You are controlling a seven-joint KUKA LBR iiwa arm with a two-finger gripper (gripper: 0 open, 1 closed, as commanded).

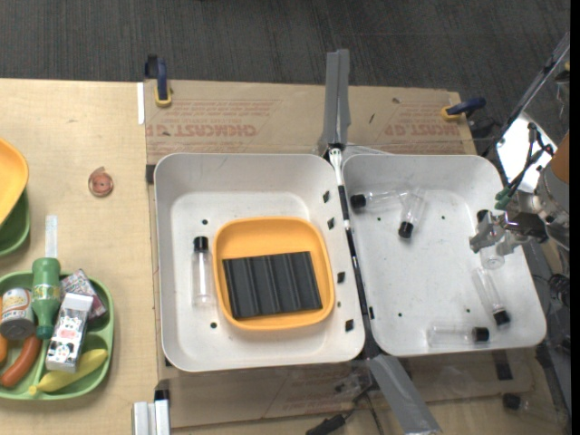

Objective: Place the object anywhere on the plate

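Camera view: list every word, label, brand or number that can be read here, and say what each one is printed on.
"CHEMCRAFT GP", as best it reads: red print, upside down, on the cardboard sheet behind the left bin.
The same red print repeats behind the right bin, fainter.
Carton and can on the green tray: labels too small to read.
Orange plate and vials: no print to be seen.

A pale metallic gripper (490, 234) — small, shiny, angular — with thin dark and green cables trailing behind it.
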